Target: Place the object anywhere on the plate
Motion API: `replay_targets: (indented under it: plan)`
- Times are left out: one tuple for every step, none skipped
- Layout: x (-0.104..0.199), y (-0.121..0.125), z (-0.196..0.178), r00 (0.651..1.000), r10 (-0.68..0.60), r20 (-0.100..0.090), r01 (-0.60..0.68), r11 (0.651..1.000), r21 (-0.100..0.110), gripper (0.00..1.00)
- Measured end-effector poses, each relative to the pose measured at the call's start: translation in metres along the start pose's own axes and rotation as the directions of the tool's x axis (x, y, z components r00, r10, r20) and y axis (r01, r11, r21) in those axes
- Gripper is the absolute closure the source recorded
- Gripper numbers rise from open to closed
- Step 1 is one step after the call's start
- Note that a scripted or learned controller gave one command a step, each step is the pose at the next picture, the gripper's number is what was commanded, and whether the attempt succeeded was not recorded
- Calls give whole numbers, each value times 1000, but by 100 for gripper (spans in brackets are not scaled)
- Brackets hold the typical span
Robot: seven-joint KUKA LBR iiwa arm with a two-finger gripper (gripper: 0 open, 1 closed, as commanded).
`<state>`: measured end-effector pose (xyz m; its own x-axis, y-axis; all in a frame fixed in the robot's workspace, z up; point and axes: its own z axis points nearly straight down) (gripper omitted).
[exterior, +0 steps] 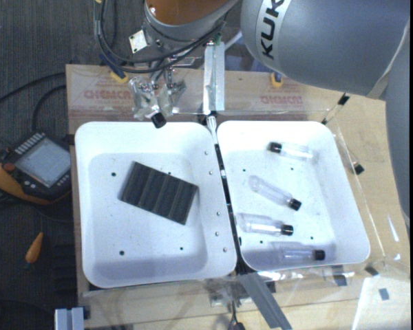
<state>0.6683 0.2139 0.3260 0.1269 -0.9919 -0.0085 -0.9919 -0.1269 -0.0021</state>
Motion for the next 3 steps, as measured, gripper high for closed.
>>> replay_targets:
  plan:
    - [3,3,-108,852,-524,1,524,852,-1,100]
    - [-16,-2,-107,342,-940,5,940,342,-1,100]
    - [-21,-3,-107,753,-658,3,658,753,-4,100]
